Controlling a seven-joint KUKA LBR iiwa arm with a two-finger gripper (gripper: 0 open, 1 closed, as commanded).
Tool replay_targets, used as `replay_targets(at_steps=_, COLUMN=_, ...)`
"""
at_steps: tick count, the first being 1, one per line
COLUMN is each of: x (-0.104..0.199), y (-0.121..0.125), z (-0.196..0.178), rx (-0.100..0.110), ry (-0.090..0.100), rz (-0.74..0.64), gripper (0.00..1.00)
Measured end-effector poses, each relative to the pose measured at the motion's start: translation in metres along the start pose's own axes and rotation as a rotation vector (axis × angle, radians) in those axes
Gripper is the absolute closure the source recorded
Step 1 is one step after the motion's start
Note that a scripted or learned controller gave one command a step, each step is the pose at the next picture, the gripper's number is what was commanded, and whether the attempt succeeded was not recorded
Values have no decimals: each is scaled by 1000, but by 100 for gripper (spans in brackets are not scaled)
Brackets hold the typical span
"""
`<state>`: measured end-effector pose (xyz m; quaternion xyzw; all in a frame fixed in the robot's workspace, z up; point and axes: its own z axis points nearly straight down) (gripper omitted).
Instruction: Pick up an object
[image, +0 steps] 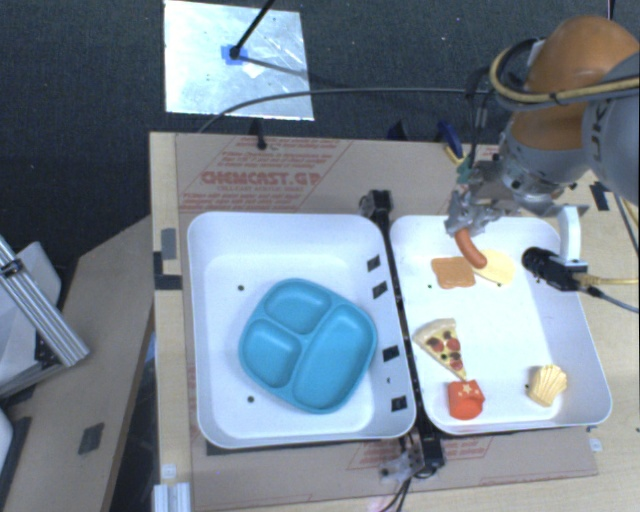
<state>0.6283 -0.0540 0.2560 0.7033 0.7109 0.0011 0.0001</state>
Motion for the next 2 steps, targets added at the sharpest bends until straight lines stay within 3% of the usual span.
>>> replay_targets(at_steps=2, x=111, y=-8, z=28, rx=2, ry=0, rz=1, gripper=100)
